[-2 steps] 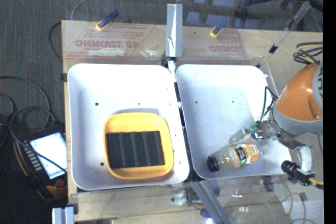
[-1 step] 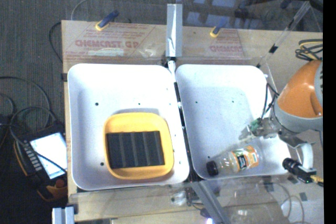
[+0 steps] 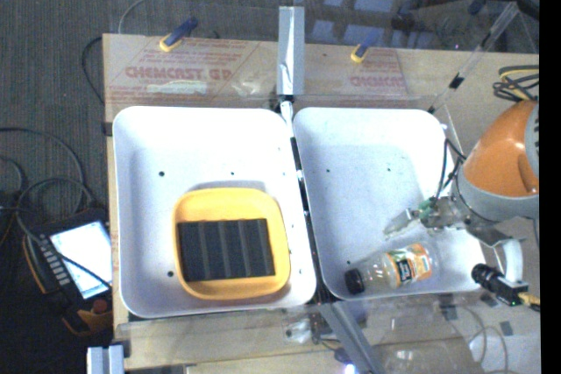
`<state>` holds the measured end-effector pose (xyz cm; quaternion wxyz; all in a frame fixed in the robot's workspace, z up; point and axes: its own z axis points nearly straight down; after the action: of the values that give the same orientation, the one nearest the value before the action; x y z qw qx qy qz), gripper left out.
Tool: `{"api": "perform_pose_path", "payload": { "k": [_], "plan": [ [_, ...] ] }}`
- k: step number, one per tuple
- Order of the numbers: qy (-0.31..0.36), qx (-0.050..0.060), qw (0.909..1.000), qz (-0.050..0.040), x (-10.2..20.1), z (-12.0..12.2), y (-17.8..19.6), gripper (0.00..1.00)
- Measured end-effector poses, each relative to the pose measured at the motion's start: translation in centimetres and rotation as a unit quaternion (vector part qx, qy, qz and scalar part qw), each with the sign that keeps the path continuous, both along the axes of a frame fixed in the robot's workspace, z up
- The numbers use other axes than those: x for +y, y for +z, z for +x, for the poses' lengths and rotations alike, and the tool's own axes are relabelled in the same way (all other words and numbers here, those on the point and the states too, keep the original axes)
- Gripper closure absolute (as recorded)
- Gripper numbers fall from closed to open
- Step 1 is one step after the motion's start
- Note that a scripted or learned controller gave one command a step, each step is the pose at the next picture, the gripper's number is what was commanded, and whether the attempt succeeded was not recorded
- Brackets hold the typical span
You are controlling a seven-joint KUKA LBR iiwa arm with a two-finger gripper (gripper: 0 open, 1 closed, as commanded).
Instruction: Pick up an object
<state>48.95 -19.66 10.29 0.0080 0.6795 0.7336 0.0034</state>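
Grey carpet with trailing cables surrounds the surface, a board carrying two shallow white bins side by side. A small clear bottle with a dark cap and a yellow-toned label lies on its side near the bottom edge of the right bin, cap pointing toward the lower left. The gripper hangs just above and to the right of it in the frame, near but apart from it; whether it is wide or narrow I cannot tell, since it is small and blurred against the white. The orange-banded arm comes in from the right edge.

A good grasp probably means centring over the bottle's label, closing across the narrow width and not along its length, and descending low enough that the round body cannot roll away toward the bin wall.

In the left bin rests a yellow tray with a dark ribbed inset, well apart from the gripper.
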Motion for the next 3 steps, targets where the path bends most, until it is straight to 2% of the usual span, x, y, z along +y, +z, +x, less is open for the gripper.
{"api": "perform_pose_path", "payload": {
  "k": [1,2,3],
  "plan": [
    [0.152,0.008,0.9884,0.0012,3.1,-0.5,2.9,0.00],
    [-0.071,0.009,0.9975,0.0030,-1.4,-0.6,0.8,0.00],
    [0.004,0.003,1.0000,-0.0018,0.2,-0.3,-1.0,0.00]
  ]
}}
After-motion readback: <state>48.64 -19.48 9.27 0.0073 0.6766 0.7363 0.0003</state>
